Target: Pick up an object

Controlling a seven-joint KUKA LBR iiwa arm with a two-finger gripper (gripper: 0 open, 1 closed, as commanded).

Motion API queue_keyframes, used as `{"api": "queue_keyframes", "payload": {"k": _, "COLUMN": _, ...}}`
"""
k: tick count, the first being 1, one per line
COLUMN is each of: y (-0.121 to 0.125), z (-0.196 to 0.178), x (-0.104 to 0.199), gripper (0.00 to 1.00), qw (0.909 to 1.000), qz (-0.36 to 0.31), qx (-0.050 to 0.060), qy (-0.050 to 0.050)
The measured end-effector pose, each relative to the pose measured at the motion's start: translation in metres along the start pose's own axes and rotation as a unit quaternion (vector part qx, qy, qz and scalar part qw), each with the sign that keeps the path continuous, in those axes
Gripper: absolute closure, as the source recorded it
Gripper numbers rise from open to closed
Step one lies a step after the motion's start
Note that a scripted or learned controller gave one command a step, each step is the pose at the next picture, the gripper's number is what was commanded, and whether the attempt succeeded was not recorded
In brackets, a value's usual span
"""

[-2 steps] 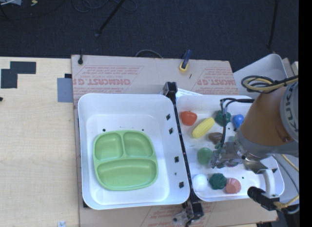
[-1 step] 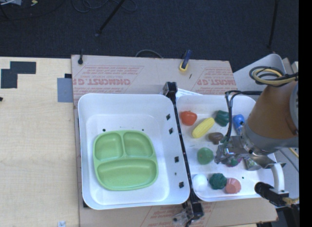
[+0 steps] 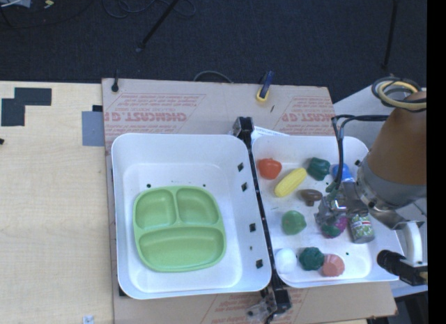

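On your left, the left bin (image 3: 125, 176) holds a green divided plate (image 3: 180, 228). In the right bin (image 3: 359, 145) lie an orange-red piece (image 3: 269, 168), a yellow corn cob (image 3: 290, 182) angled up to the right, a green round piece (image 3: 293, 221) and a dark teal lump (image 3: 311, 258). The gripper (image 3: 333, 217) is low in this bin; you cannot tell how it is set. Directly beneath it sits a small purplish-green object (image 3: 334, 228), the likeliest target, mostly hidden. A small labelled can (image 3: 361, 229) stands just beside it on the right.
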State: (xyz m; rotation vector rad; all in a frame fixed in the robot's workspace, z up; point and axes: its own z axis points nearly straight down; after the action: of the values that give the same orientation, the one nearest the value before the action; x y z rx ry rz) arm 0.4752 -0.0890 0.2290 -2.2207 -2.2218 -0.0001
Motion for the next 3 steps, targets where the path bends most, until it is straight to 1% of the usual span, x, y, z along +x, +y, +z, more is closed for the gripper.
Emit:
{"api": "queue_keyframes", "payload": {"k": 1, "y": 0.029, "z": 0.003, "x": 0.02, "gripper": 1.0, "qw": 1.0, "qz": -0.001, "qx": 0.001, "qy": 0.0}}
{"api": "queue_keyframes", "payload": {"k": 2, "y": 0.032, "z": -0.007, "x": 0.014, "gripper": 1.0, "qw": 1.0, "qz": 0.0, "qx": 0.001, "qy": 0.0}}
{"api": "queue_keyframes", "payload": {"k": 3, "y": 0.032, "z": 0.005, "x": 0.023, "gripper": 1.0, "qw": 1.0, "qz": 0.0, "qx": 0.003, "qy": 0.0}}
